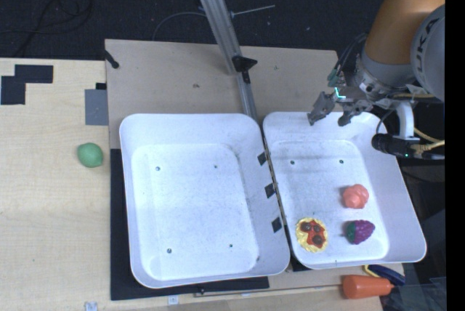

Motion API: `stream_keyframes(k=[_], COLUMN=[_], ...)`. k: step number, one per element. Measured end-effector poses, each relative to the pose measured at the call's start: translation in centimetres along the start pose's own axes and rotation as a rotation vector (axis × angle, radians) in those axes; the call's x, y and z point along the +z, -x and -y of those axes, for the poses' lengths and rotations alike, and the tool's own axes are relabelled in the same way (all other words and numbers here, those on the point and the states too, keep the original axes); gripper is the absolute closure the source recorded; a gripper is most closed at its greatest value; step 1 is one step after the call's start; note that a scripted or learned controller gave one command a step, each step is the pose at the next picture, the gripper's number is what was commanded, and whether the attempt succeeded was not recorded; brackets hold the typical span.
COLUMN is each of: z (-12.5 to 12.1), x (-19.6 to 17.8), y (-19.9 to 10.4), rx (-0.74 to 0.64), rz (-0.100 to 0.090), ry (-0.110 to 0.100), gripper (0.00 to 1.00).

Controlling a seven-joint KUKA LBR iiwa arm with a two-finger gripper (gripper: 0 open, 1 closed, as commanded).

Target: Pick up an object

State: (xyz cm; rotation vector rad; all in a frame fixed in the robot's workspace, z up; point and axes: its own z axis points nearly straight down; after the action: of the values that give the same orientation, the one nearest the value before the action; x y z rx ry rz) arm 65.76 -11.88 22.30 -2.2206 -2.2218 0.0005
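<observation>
Well apart, the spread-fingered tool [333, 112] (grasping nothing) hangs above the pink object [355, 195].

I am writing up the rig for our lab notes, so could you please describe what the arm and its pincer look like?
The grey KUKA arm has a rounded orange band above the wrist and part of dark lettering on its side. Dark cables run along the wrist. The small dark metal two-finger pincer has a tiny cyan light just above it.
</observation>
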Motion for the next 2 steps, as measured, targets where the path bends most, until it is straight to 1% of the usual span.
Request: stream_keyframes(k=[1,2], z=[0.0,0.4], x=[0.0,4.4], y=[0.0,0.3], rx=[0.0,0.0], rz=[0.0,0.0], ry=[0.0,-0.003], gripper=[0.0,0.0])
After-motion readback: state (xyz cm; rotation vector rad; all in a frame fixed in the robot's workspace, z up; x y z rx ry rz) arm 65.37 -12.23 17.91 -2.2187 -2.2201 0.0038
